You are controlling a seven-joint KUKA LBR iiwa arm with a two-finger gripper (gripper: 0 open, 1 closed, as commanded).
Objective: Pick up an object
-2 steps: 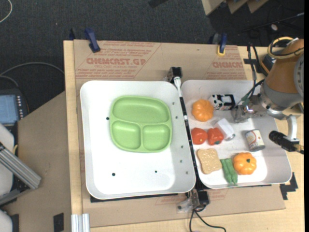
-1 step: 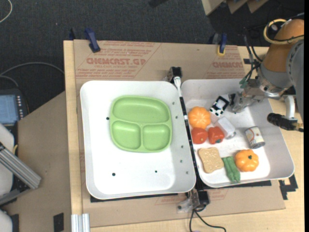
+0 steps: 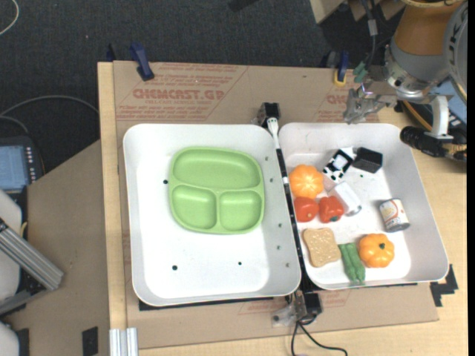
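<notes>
Dark carpet surrounds my worktop (image 3: 223, 80), where two white bins sit side by side. From my seat I see the right bin (image 3: 423, 199) crowded: an orange fruit (image 3: 305, 179), a red pepper (image 3: 319, 209), a toast slice (image 3: 321, 246), a green pod (image 3: 352, 263), a small pumpkin (image 3: 376, 250), a tin can (image 3: 393, 215), a black-and-white toy (image 3: 341, 163) and a black block (image 3: 367, 159). My pincer (image 3: 361, 108) hangs above that bin's far rim, holding nothing; I cannot tell whether it is spread. A green divided plate (image 3: 217, 190) lies in the left bin (image 3: 148, 258).
</notes>
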